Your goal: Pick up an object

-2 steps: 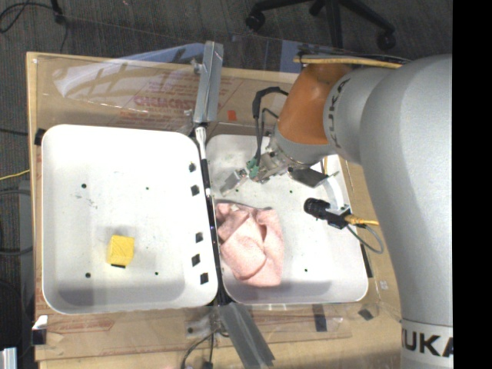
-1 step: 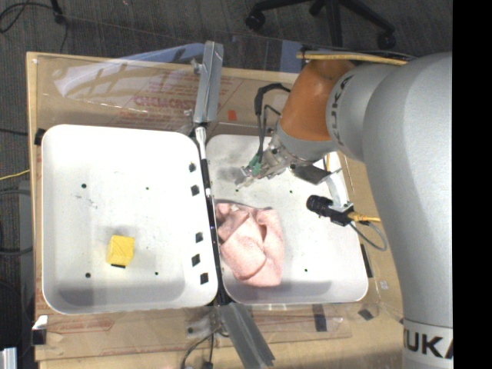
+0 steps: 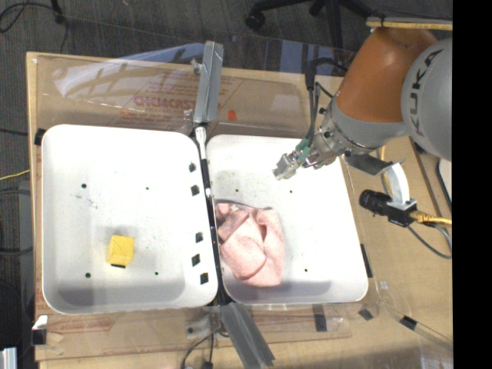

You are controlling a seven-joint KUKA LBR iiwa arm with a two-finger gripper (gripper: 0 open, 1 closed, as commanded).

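A crumpled pink cloth (image 3: pixel 250 244) lies in the right bin (image 3: pixel 330 275), against its left wall near the front. A small yellow block (image 3: pixel 121 250) rests in the left bin (image 3: pixel 69 160), toward its front. My gripper (image 3: pixel 286 167) hangs over the back half of the right bin, above and to the right of the pink cloth, well apart from it. Nothing shows between its fingers. The arm reaches in from the right, its orange band above the wrist.
A metal divider bar (image 3: pixel 206 91) runs between the two bins at the back. A clear plastic sheet (image 3: pixel 131 83) lies behind the left bin. The wooden bench edge (image 3: pixel 31 129) frames both bins.
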